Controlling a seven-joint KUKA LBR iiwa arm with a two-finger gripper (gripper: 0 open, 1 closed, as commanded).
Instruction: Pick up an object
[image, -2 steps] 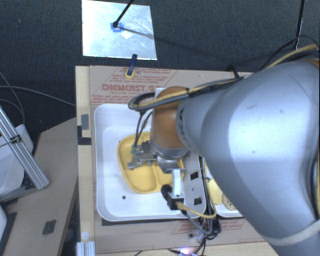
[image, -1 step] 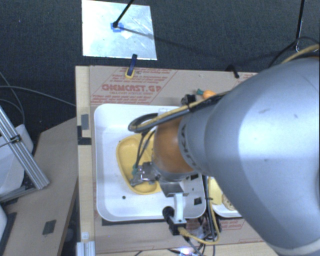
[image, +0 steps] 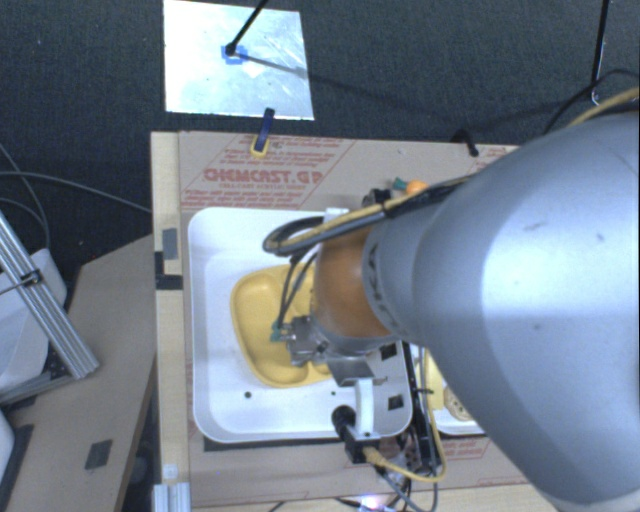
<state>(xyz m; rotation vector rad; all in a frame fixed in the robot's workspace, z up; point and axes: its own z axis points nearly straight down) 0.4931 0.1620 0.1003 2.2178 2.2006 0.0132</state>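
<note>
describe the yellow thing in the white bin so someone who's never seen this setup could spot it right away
Find the bench covered in brown board with red printing, then the shallow white bin on its left side. Inside lies a pale yellow bowl, rounded and smooth, partly hidden under the grey arm with its orange band. It is the one large yellow shape against the bin's white floor.

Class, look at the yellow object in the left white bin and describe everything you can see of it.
The yellow object is pale, smooth and plastic-looking, with a rounded outline and a shallow hollow like a dish or bowl. It lies on the floor of the left white bin, towards the middle. Its right part is hidden behind the arm and its black cables, so its full shape cannot be told. Whether the arm's tooling touches it cannot be told either.
</note>
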